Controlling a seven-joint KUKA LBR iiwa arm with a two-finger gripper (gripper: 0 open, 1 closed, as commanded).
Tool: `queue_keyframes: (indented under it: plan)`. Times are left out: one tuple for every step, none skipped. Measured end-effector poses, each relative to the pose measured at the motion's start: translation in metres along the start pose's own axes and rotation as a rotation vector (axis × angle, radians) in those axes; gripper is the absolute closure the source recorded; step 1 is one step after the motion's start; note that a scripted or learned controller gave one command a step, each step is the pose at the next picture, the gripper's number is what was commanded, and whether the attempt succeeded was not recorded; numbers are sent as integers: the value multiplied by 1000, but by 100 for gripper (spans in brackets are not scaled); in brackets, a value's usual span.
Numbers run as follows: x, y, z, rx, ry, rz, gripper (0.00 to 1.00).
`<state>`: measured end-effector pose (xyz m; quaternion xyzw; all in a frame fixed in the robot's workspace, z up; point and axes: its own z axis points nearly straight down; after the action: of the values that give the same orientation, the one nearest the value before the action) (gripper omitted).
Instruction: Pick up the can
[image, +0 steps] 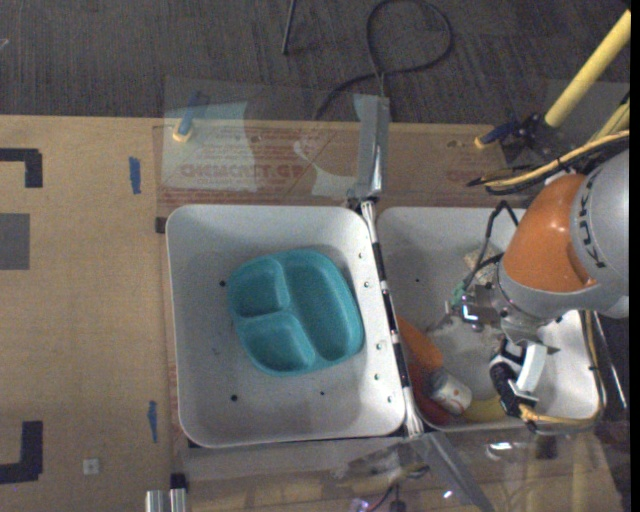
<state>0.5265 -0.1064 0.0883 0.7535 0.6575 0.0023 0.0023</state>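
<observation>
Can (451, 392) lies at the frame's lower right, in the right bin's (420, 250) lower left corner, touching an orange thing (420, 345). Gripper (468, 308) sits just up-frame of it; spread or pressed together, I cannot tell.

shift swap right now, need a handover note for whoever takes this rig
Gripper: over the right bin, with nothing seen in it.
Can: looks to be lying at the right bin's front, next to an orange piece, short of the gripper.
Left bin: holds a teal tray.
Done: nothing, the can is not yet lifted.
Left: move onto the can, grasp it, lift it.
</observation>
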Motion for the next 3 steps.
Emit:
queue_keyframes:
  plan:
    - [-37, -40, 0, -2, 1, 214, 0]
    - [-84, -33, -17, 28, 35, 195, 0]
    - [-91, -32, -26, 18, 18, 202, 100]
